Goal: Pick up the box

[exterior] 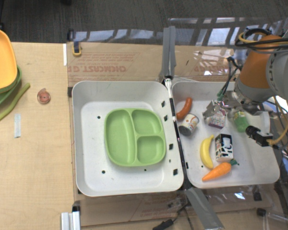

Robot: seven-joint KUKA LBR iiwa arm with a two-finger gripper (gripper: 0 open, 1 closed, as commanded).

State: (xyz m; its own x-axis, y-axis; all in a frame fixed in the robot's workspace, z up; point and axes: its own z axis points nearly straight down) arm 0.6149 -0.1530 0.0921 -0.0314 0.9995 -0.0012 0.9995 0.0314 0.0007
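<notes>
Wooden worktop point(33, 176), right bin point(259, 176): box point(224, 147) flat beside banana point(206, 152); light, stiff, I'd pinch long sides. Tool point(221, 107) state: cannot tell.

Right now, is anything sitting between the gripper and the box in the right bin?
Nothing visible blocks it. The gripper hangs over a crumpled silvery bag at the back of the right bin; the box lies just in front, uncovered, with a banana at its left and a carrot in front.

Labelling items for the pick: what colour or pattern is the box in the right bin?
The box is white with black patches, seen in the camera view.
</notes>
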